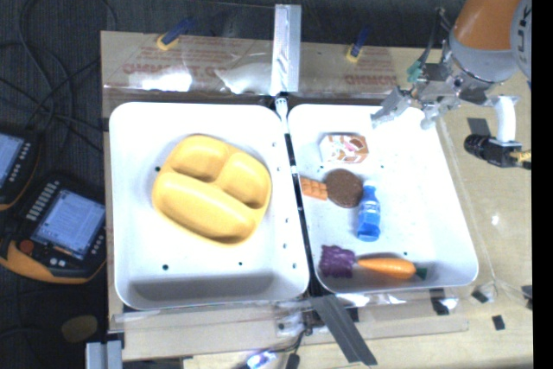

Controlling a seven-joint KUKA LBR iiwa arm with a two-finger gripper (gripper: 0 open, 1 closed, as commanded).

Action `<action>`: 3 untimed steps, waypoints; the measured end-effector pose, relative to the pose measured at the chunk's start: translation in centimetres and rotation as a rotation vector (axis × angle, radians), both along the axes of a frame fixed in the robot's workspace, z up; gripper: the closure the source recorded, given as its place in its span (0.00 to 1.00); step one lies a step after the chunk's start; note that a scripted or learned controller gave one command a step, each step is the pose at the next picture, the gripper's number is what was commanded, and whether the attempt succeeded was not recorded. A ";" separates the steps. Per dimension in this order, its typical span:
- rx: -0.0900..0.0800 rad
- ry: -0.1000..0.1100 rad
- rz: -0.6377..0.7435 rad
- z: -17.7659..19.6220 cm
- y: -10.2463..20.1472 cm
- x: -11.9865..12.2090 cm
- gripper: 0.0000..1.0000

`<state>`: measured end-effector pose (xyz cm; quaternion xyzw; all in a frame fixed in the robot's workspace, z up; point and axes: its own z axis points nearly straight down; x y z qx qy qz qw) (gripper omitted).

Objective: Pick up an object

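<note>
My gripper hangs over the far right corner of the right bin, open, with nothing between its fingers. In that bin, to the gripper's lower left, lies a white and red packet. Below it sit a brown round cookie and an orange wafer touching it. A blue bottle lies just right of the cookie. Along the bin's near wall rest a purple piece and an orange carrot. A large yellow loaf-like object sits in the left bin.
A metal divider post stands behind the seam between the bins. Clear plastic sheeting is clipped along the back. Handheld controllers and cables lie left of the bench.
</note>
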<state>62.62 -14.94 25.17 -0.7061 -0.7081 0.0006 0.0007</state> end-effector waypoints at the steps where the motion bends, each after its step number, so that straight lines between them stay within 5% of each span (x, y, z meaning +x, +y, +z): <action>1: 0.001 0.002 0.074 -12.0 5.7 -0.4 0.00; 2: -0.003 -0.010 0.158 -16.3 0.5 -7.9 0.00; 3: -0.005 -0.014 0.164 -16.2 0.7 -13.9 0.00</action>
